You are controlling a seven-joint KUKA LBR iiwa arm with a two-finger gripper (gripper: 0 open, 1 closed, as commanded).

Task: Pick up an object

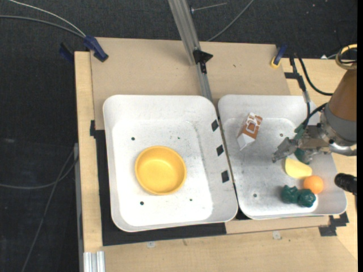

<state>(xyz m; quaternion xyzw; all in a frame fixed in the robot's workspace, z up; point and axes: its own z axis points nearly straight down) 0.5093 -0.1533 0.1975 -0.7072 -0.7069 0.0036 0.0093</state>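
The arm came in from the right w/ its orange band above the wrist, and the tool sat low over the right bin, approx. mid-bin toward its right side. Its fingers pointed left and looked spread apart, w/ nothing visibly between them (dark metal against speckled white, so the gap was hard to read exactly). Just below the tool lay a pale yellow object, close to touching the fingertips but not clamped. An orange ball rested just beside it on the lower right, and a dark green object lay below both, near the bin's front edge. A small brown-and-white carton stood tilted in the upper left part of the same bin, well apart from the tool. In the left bin a yellow bowl sat upright, somewhat left of center and toward the front. Both bins lay side by side on the tan surface, w/ a blue clamp at its back left corner and a metal rod slanting down from the top to the gap between the bins
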